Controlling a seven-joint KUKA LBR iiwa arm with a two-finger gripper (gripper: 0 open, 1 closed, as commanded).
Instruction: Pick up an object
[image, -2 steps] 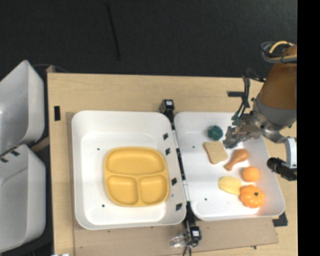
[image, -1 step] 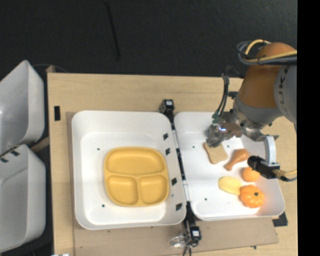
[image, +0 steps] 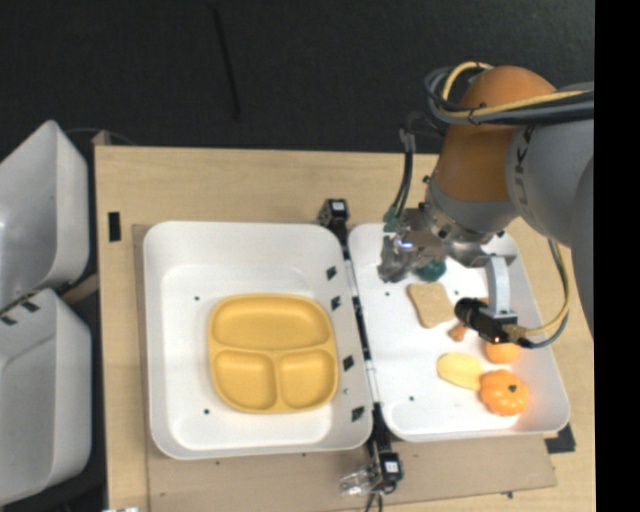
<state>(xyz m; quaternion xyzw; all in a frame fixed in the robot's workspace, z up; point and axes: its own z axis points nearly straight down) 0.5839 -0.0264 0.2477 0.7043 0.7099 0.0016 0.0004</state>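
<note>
Nearest the camera, an orange pumpkin (image: 503, 392) sits well apart from the gripper (image: 398, 262), whose opening I cannot tell, just beside a tan bread slice (image: 430, 303).

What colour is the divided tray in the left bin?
Yellow-orange all over; the divided tray shows plainly in the camera view.

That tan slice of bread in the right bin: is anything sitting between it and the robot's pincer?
Nothing visible does. The pincer hangs at the right bin's upper left, and the bread slice lies just below and right of it on bare white floor. The other food lies farther right and lower.
</note>
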